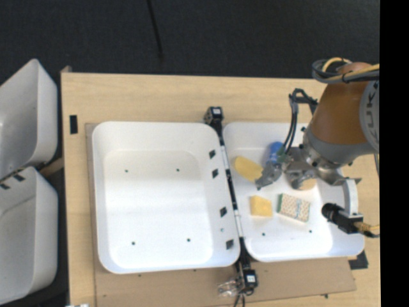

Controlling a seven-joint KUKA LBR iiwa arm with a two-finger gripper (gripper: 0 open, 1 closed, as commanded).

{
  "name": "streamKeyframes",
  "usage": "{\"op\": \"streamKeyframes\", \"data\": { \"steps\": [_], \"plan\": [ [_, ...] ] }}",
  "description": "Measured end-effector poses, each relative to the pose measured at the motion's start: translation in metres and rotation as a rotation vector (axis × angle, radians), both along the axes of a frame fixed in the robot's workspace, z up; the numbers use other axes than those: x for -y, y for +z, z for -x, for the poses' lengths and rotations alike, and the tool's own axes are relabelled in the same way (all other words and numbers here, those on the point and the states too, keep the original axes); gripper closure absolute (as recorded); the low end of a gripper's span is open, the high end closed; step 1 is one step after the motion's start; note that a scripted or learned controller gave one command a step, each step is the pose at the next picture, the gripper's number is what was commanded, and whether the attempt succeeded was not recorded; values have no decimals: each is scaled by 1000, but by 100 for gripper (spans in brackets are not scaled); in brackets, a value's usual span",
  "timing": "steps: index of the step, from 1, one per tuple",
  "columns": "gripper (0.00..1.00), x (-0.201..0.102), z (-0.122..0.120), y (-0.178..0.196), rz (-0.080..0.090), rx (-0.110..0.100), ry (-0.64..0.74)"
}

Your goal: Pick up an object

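Gripper [267,178]: approach step, finger state cannot be told; rounded yellow foam piece [248,167] just beside; next, descent and closure.

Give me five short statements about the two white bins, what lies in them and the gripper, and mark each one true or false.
1. The loose items lie in the right white plastic bin. True.
2. The left white plastic bin holds a yellow block. False: both yellow pieces, the rounded yellow piece and the squarish yellow block, lie in the right bin.
3. The speckled white rectangular pad lies beside the squarish yellow block. True.
4. The grey two-finger gripper hangs over the left bin. False: it is over the right bin, near the rounded yellow piece.
5. A small blue object sits close to the gripper. True.
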State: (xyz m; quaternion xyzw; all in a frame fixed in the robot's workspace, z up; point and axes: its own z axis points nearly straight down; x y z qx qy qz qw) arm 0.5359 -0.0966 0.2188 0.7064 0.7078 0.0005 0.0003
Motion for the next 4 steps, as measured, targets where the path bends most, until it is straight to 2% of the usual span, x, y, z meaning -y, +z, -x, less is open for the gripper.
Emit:
{"op": "streamKeyframes", "data": {
  "steps": [1, 2, 3, 4],
  "plan": [
    [0, 53, -18, -116, 5, 2, -6],
    [0, 130, 46, -114, 8, 10, -8],
    [0, 134, -17, -114, 7, 9, 1],
    [100, 137, -19, -101, 13, 20, -4]
  ]
}}
